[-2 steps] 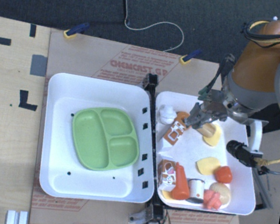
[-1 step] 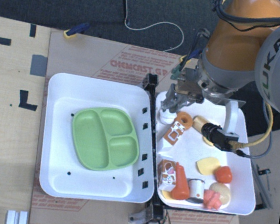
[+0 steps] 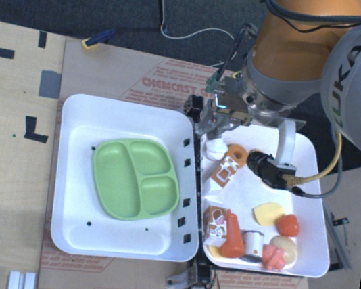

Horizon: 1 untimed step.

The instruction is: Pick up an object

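On the desk (image 3: 2, 145), the left bin (image 3: 69, 156) holds a green divided plate (image 3: 137, 180), lying well to the left of and below the fingers (image 3: 217, 122). The fingers hover over the upper left corner of the right bin (image 3: 319, 198), by the wall shared with the left bin; whether they are released or clenched, I cannot tell. Just below them lies a small white object (image 3: 214, 149), with an orange-and-white carton (image 3: 223, 173) below that and an orange ring (image 3: 237, 152) just to its right. Further down and to the right sit a yellow piece (image 3: 267, 214), a red tomato (image 3: 288, 225) and a red carton (image 3: 218, 226).
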Each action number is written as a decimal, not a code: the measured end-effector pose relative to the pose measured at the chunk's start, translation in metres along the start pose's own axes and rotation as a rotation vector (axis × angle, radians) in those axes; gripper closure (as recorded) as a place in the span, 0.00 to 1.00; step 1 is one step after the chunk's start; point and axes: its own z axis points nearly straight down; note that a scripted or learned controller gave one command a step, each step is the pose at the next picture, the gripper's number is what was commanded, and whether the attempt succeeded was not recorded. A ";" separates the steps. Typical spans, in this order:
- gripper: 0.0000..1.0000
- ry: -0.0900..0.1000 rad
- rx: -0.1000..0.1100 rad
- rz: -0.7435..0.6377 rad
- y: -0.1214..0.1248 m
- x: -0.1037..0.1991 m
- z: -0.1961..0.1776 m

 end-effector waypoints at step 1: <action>1.00 -0.001 0.005 -0.003 -0.042 0.060 0.006</action>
